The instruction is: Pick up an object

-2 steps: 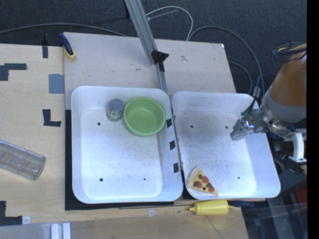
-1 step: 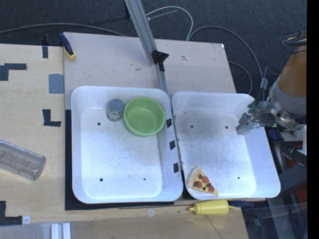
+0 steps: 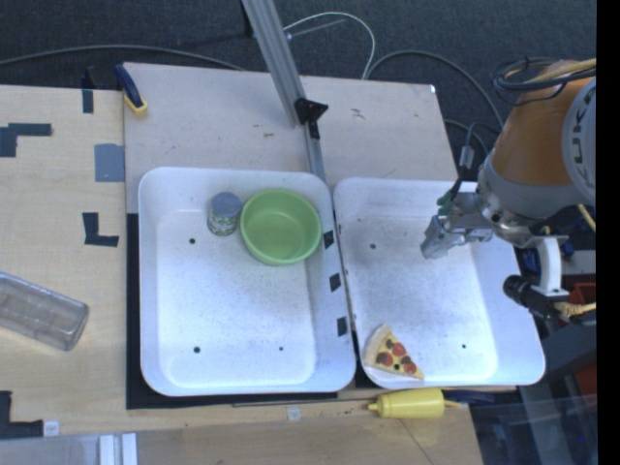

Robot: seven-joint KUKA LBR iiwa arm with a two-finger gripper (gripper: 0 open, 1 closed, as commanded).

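Note:
My gripper (image 3: 438, 242) hangs over the upper right part of the right bin (image 3: 387, 201), with nothing visible between its fingers. A pizza slice (image 3: 391, 353) lies at the bin's front left corner, well below the gripper. In the left bin (image 3: 165, 260) a green bowl (image 3: 281, 226) sits at the back, with a small grey-lidded can (image 3: 224, 213) touching its left side.
A yellow mustard bottle (image 3: 409, 404) lies on the bench just in front of the right bin. A clear plastic container (image 3: 39, 310) lies at the far left. A metal pole (image 3: 276, 46) slants down to the gap between the bins. Cables run behind.

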